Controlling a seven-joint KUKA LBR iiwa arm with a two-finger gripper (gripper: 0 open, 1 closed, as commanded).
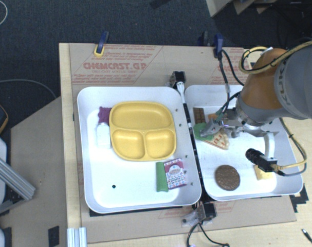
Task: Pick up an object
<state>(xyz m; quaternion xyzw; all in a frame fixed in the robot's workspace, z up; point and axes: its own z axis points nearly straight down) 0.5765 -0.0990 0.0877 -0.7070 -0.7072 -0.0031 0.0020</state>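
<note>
Two white bins on your bench — gripper [221,129] down over the pizza slice [220,140] in the right bin [284,187]; fingers' state — can't tell.

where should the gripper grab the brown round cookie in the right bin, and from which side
Come straight down from above and close across the edges of the brown cookie. It lies flat on the right bin floor, with bare floor all round, so the fingers have room on either side.

Two white bins [94,189] sit on a tan bench [73,76] printed with red lettering. A yellow divided tray [143,129], a purple item [104,114], a red patterned packet [175,174], a green strip [161,177] and a brown disc [227,177] lie inside. The arm [279,84] is grey and orange.
</note>
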